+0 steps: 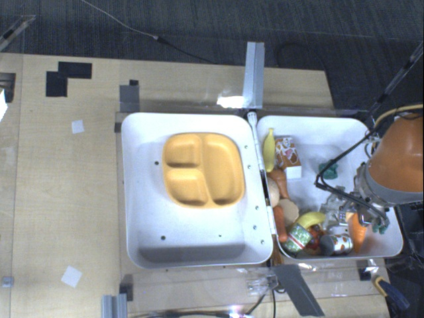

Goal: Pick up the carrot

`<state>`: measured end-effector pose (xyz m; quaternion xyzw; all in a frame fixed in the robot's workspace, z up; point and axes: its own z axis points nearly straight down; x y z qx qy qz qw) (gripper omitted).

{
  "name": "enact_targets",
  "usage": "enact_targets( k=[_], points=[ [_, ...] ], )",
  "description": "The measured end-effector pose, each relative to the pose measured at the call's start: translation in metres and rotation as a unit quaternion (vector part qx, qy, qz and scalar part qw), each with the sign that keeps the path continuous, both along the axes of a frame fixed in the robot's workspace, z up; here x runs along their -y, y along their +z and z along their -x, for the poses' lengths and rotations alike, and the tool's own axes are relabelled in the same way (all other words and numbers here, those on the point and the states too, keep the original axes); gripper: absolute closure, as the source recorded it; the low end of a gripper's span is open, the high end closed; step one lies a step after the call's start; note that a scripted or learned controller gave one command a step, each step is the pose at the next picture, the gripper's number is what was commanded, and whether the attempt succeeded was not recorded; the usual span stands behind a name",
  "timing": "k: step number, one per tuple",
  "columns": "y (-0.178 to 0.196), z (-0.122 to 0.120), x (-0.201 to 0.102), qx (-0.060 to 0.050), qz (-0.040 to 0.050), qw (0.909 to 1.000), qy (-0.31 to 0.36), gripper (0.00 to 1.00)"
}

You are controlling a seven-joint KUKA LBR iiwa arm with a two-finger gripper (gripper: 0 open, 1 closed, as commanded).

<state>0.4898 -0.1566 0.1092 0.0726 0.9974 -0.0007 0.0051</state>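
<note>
Down in the right bin (311,128), the gripper (350,212) hangs low over the heap of food along the near wall, and its dark metal parts blur into the clutter there, so whether it is apart, together or clamped on anything I cannot tell. The carrot (358,230) shows as an orange piece just beside and below the gripper, near the bin's near right corner; part of it is covered by the gripper's hardware, and contact between them is too unclear to call. The arm's orange band (399,156) is cut off by the right edge. A can (340,244) lies just left of the carrot, with a green-labelled item (299,238) further left. Along the bin's left wall sit a banana (269,149), a small printed carton (287,152) and several brownish pieces too small to identify. The left bin (142,177) holds a yellow divided plate (202,169), lying flat near its middle.
</note>
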Motion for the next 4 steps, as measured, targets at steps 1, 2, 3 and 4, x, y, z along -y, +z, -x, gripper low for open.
enact_targets(
  k=[1,2,3,4],
  points=[
    [0.078,-0.001,-0.044,0.001,0.0013,0.9860,0.167,1.00],
    [-0.009,-0.010,-0.003,0.001,0.0035,0.9572,0.289,1.00],
    [0.058,-0.027,0.004,0.002,0.0041,0.9606,0.278,1.00],
    [-0.019,-0.010,0.032,0.001,0.0041,0.9200,0.392,1.00]
  ],
)
